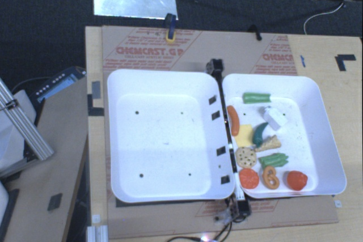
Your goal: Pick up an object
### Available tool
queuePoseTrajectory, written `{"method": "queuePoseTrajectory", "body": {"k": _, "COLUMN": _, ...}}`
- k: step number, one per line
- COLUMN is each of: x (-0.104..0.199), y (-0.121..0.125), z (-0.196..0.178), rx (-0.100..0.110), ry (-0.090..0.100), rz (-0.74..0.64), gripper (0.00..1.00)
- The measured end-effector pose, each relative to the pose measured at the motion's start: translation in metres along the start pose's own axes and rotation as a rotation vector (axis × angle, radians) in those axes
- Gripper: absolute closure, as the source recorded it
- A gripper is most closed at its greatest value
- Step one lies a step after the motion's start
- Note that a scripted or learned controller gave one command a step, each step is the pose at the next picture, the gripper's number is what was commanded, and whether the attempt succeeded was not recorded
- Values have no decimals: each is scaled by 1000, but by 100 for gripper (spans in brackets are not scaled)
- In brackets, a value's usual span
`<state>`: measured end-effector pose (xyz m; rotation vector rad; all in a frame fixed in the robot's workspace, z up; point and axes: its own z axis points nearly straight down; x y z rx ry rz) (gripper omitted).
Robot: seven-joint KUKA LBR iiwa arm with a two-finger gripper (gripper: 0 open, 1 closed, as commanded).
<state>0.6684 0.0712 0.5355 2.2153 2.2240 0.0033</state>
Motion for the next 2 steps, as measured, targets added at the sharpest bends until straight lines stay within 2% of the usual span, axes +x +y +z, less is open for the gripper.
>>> {"method": "queuePoseTrajectory", "body": {"k": 2, "x": 14, "y": 0, "z": 0, "rx": 0, "ry": 0, "rz": -1, "gripper": 100}}
